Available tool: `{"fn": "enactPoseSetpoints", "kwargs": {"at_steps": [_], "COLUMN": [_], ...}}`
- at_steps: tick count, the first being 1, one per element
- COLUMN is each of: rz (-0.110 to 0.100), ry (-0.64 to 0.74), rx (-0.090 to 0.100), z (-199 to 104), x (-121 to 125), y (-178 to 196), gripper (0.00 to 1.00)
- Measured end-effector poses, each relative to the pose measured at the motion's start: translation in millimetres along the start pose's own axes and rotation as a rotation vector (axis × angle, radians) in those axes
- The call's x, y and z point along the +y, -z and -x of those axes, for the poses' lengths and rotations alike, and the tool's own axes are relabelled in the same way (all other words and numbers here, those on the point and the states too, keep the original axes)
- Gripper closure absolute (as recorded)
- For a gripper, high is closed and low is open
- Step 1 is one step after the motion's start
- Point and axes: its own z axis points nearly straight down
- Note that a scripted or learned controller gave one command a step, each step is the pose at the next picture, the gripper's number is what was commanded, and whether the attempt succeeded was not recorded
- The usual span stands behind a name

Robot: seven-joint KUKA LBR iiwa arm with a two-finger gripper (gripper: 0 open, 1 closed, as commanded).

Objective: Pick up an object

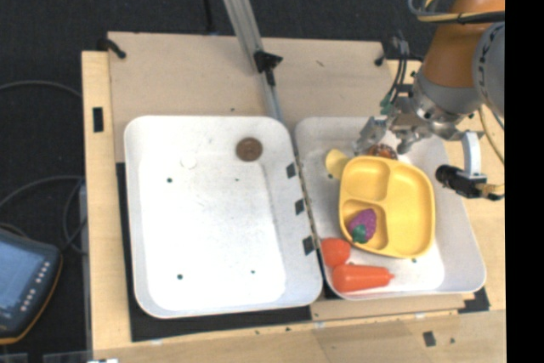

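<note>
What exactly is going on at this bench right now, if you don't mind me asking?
A robot arm is reaching in over the right bin, trying to pick something up. Its hand sits low at the far edge of a yellow divided plate, next to a small brown thing that is too hidden to identify. Nothing is visibly held. The plate carries a purple and green toy; an orange carrot lies in front of it. The left bin holds a brown disc.

Tool above yellow tray
</note>
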Motion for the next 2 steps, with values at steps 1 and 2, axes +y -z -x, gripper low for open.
{"fn": "enactPoseSetpoints", "kwargs": {"at_steps": [1, 2], "rz": [-0.006, -0.001], "ry": [-0.004, -0.005], "rx": [0.000, -0.001], "z": [-20.8, -20.1], "x": [55.5, 55.5], "y": [-97.3, -94.1], "gripper": [0.00, 0.00]}}
